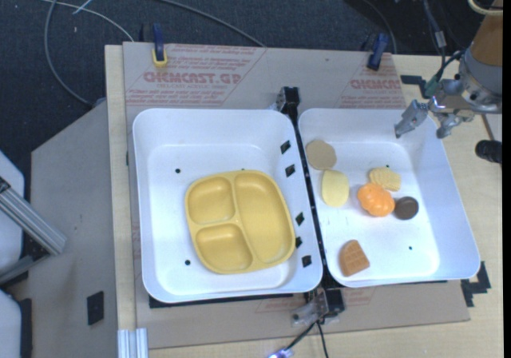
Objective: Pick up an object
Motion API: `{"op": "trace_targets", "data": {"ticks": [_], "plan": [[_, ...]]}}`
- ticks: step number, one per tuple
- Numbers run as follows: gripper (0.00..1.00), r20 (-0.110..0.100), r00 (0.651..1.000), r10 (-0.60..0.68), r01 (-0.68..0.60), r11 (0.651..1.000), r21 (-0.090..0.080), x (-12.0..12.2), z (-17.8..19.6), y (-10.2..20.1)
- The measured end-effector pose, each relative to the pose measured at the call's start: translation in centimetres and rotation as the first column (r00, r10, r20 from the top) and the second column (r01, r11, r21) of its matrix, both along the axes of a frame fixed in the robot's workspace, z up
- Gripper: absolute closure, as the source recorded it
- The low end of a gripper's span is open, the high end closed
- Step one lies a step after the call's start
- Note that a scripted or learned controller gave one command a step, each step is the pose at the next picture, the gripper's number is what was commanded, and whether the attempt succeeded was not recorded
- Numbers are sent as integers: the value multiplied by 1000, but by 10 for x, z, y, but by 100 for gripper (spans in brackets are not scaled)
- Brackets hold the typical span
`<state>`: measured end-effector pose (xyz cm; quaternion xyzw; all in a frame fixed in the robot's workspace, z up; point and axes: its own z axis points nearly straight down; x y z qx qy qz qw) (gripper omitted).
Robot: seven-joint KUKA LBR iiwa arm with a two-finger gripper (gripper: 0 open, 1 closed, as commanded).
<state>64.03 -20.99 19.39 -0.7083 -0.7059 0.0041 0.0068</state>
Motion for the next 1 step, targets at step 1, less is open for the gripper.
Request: {"op": "trace_targets", "data": {"ticks": [1], "plan": [[0, 15, 1000, 4, -4, 1000, -4, 3, 10, 1]]}}
